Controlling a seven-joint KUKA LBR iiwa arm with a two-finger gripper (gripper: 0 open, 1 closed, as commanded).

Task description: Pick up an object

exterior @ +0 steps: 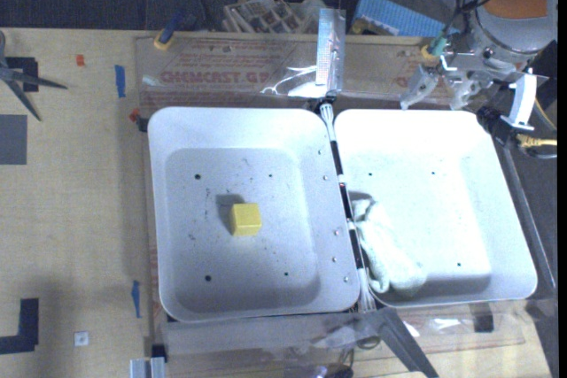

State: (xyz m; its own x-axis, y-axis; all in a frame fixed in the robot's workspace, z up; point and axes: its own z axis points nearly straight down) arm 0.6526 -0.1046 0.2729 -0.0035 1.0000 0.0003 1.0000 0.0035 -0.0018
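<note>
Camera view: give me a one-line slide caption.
Yellow block in left bin, white cloth in right bin, gripper above the right bin's far edge.

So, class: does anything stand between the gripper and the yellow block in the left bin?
Only the raised rims where the two bins meet. The gripper hangs above the right bin's far edge, and the yellow block lies alone in the left bin.

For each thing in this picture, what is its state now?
Small yellow cube-shaped block: resting on the floor of the left white bin, free.
White crumpled cloth: lying in the right white bin against the divider.
End effector: above the right bin's far edge, holding nothing.
</note>
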